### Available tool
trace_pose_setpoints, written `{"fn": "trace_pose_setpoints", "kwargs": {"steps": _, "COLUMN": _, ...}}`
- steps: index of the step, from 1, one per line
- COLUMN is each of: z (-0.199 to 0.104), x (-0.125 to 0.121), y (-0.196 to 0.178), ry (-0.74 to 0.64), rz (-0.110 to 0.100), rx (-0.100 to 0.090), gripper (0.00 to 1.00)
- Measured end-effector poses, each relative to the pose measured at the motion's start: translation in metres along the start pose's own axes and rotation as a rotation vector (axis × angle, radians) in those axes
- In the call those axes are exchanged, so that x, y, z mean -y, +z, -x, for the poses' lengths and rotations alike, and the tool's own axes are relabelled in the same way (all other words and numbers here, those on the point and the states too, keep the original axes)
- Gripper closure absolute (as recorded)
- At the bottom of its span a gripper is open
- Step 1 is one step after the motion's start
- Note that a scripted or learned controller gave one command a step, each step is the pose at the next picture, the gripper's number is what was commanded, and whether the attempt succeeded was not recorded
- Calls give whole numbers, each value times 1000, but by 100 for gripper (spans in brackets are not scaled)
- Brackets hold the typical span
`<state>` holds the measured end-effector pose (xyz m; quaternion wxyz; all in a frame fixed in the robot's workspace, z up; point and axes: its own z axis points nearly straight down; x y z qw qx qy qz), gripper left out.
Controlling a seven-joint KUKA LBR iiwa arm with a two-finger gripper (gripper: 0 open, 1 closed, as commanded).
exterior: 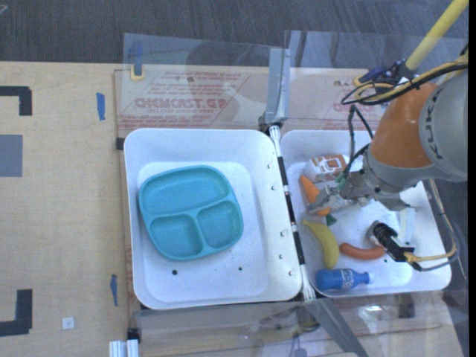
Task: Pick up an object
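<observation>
Carrot is seen in the right bin, near its left wall, just beside the gripper; it is judged light, stiff and smooth, best pinched across its middle; whether anything is grasped cannot be told.

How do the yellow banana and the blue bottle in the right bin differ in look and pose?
The curved yellow toy banana is a bent shape, while the blue plastic bottle is straight-sided with a narrower neck. The banana runs roughly up and down the view; the bottle lies on its side, running left to right. The banana sits nearer the bin's middle, the bottle by its near edge. Both rest loose in the right white bin.
</observation>
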<state>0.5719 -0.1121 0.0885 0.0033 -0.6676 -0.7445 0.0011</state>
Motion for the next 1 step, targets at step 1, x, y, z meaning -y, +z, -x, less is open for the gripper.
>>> {"fn": "trace_pose_setpoints", "kwargs": {"steps": 1, "z": -32, "x": -33, "y": -96, "ry": -48, "rz": 6, "rx": 5, "gripper": 100}}
